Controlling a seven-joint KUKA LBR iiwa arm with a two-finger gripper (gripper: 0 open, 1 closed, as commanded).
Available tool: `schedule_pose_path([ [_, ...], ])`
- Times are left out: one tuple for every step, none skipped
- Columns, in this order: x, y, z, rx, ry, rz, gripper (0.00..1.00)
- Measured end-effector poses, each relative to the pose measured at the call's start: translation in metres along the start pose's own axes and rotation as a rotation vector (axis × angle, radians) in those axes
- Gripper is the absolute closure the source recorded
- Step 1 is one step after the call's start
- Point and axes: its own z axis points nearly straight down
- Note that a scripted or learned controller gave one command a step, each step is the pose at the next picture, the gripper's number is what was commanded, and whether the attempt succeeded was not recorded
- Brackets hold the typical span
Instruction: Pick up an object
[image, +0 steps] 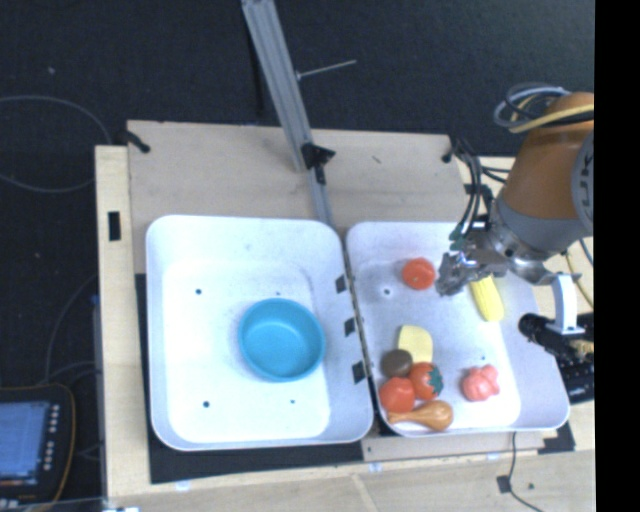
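Observation:
My gripper (452, 278) hangs over the upper part of the right bin (375, 250), between a small red-orange tomato (418, 273) on its left and a yellow banana-like piece (487, 298) on its right. Nothing shows between its fingers. Lower in the same bin lie a pale yellow block (415, 342), a brown round piece (396, 362), a red tomato with a green stem (426, 378), another red piece (397, 394), an orange squash shape (428, 414) and a pink lumpy piece (480, 383).
The left bin (180, 250) holds a blue bowl (281, 338) near its middle. A grey metal pole (285, 90) slants down from the top to the gap between the bins. The arm's grey and orange body (545, 190) looms over the right bin's far right corner.

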Motion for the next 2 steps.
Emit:
schedule_pose_path([
  [0.054, 0.01, 0.006, 0.005, 0.002, 0.0, 1.0],
  [0.098, 0.031, 0.007, 0.0, 0.001, 0.0, 1.0],
])
